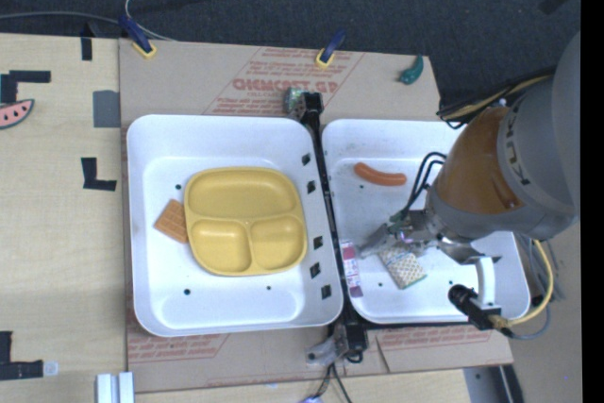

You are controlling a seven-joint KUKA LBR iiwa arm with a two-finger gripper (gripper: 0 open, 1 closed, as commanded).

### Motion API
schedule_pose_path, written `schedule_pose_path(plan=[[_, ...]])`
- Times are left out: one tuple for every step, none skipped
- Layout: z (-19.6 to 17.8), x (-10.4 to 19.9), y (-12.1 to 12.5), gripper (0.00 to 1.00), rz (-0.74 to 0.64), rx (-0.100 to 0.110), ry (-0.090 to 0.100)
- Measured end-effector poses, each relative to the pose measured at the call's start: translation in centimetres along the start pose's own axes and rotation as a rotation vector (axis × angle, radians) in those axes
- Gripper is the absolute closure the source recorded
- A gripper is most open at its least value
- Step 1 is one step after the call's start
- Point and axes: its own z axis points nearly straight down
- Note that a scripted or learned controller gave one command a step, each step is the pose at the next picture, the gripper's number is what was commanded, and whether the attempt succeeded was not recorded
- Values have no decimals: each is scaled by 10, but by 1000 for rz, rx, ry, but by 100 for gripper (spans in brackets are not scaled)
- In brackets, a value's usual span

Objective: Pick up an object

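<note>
Reaching into the right bin, my tool sits low over a small patterned packet.

Whether my tool is spread or pressed together I cannot tell; my wrist and orange band hide most of it, and the packet lies just beneath and beside it, not clearly between anything. My arm covers the right side of this bin, and the frame cuts off my upper links. I count two white bins on the table. Right bin: one packet near the middle and one orange sausage-shaped piece well apart toward the far wall. Left bin: one yellow divided plate with three compartments, and one tan wafer-like piece partly tucked under the plate's left edge, its full shape hidden.
</note>
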Motion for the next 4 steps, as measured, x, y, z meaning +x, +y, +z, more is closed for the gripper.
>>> schedule_pose_path(plan=[[1,1,83,0,0,0,-2],[-9,0,83,100,0,1,-4],[-9,0,83,0,0,1,-5],[-18,0,83,100,0,3,-4]])
